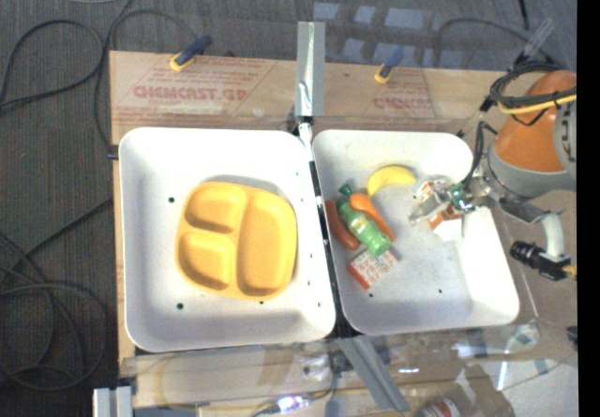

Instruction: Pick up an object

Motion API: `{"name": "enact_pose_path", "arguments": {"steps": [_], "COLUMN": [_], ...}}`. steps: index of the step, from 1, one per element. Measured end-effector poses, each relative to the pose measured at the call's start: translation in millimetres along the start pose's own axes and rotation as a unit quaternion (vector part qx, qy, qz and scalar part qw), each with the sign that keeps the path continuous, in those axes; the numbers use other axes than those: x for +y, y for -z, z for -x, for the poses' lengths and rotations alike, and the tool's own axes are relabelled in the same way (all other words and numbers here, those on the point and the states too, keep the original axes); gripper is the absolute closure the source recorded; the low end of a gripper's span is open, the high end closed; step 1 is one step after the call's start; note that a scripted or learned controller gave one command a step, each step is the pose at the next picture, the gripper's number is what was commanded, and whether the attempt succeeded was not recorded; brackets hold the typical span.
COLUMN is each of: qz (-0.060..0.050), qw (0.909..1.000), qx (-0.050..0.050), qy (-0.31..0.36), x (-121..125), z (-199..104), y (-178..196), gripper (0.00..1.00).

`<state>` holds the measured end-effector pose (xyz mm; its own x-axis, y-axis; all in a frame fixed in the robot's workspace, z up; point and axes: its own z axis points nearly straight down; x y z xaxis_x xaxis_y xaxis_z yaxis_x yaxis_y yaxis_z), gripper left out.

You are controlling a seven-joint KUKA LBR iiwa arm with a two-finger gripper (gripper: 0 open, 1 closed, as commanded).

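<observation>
We are looking down at a slant on two white bins sitting side by side on a cardboard-covered bench. The left bin (141,246) is holding a yellow tray (239,239) with three compartments, lying flat near the bin's middle. The right bin (487,298) is holding a cluster of toy foods along its left half: a green bottle (366,226) with an orange cap, lying on its side at a slant; a carrot (375,211) just beside and partly under the bottle; a red sausage (340,226) lying against the bottle's left side, near the bin's left wall; a small red-and-white packet (371,267) just below the bottle's lower end; and a banana (390,178) curving above the cluster, slightly apart from it.

The arm (534,139) is reaching in from the right, its orange band showing above the wrist. The gripper (439,204) is hanging low over the right bin's upper right part, pointing left toward the cluster. We are seeing no object between its fingers; whether they are apart or together we cannot tell at this resolution. A small white piece (448,228) is lying just below the gripper; whether the two are touching is unclear. The banana is the nearest food, lying up and to the left of the gripper, near but apart from it. The bottle and its neighbours are lying farther left, well apart.
</observation>
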<state>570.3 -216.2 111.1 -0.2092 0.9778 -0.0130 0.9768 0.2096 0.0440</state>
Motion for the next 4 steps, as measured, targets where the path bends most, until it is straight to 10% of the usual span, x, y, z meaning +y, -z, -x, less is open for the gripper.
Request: {"name": "enact_pose_path", "arguments": {"steps": [1,2,3,4], "qz": [0.009,-0.023,-0.018,-0.016], "qw": [0.9999,0.9992,0.9966,0.9966], "qx": [-0.013,0.005,0.006,0.005], "qy": [-0.001,-0.033,0.080,0.080], "x": [4,6,-69,-67], "z": [7,-81,-85,-86], "y": [15,122,-17,-18], "gripper": [1.00,1.00,1.00,0.00]}}
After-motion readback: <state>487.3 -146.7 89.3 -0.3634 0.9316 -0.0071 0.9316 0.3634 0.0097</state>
